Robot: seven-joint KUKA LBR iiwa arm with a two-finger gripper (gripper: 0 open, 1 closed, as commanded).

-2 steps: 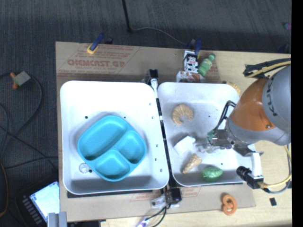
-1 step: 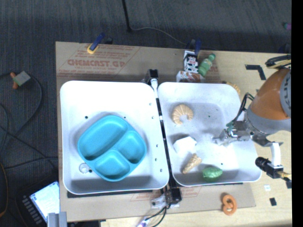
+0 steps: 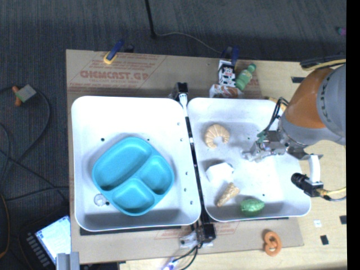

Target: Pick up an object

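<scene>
Camera view shows the gripper [image 3: 254,152] low inside the right bin [image 3: 292,211], over bare floor near the bin's middle, with nothing visible between its tips. Whether it is spread or pressed together I cannot tell; it is too small and blurred. By my judgement the pick is not yet made: every object lies loose on the bin floor.

The right bin holds 4 objects: 1 croissant [image 3: 216,134] to the gripper's left, 1 white block [image 3: 219,171] just below that, 1 cone [image 3: 227,194] near the front, and 1 green piece [image 3: 252,206] beside the cone.

The left bin [image 3: 84,151] holds 1 blue tray [image 3: 133,175] with 3 compartments.

There are 2 bins and 1 arm [image 3: 318,108].
</scene>
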